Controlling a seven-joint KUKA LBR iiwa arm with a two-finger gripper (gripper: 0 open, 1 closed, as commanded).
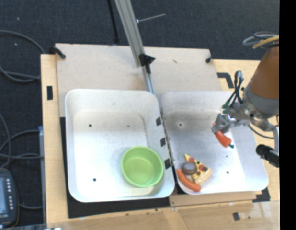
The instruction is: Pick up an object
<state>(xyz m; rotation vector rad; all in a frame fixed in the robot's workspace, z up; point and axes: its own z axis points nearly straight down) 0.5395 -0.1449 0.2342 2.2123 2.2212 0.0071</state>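
Two white bins are sitting on my table; one green bowl [142, 166], one toy cluster [192, 172]; my pincer [223, 129] is gripping one small orange-red carrot-like piece [223, 138], dangling over the right bin [244, 176].

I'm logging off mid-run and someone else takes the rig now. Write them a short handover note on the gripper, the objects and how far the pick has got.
Gripper: over the right bin, shut on a small orange-red object that hangs from its fingers, apparently lifted off the bin floor.
Other things: a green bowl sits in the left bin, near its front right corner. A small plate of toy food lies at the right bin's front left corner.
Done: the grasp looks made.
Left: confirm the object stays held as the arm rises; the grip looks to be at its top end only.
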